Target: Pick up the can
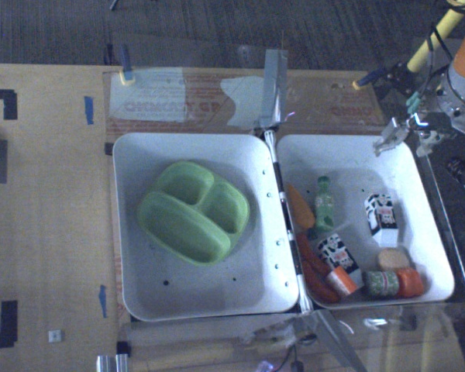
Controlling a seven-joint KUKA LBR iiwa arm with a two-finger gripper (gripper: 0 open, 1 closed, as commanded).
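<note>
The can (380, 284) has a green label and lies on its side near the front edge of the right bin (349, 157). An orange-red rounded object (411, 283) touches its right end. My gripper (405, 139) hangs over the far right corner of that bin, well behind the can and apart from it. Its fingers look open, with nothing between them.
Also in the right bin are a carrot (301, 206), a green bottle (324, 203), two cow-patterned cartons (382, 218) (335, 252), a bread-like piece (393, 259), a red sausage shape (313, 270) and a small orange cup (342, 280). The left bin (139, 285) holds a green divided plate (194, 211).
</note>
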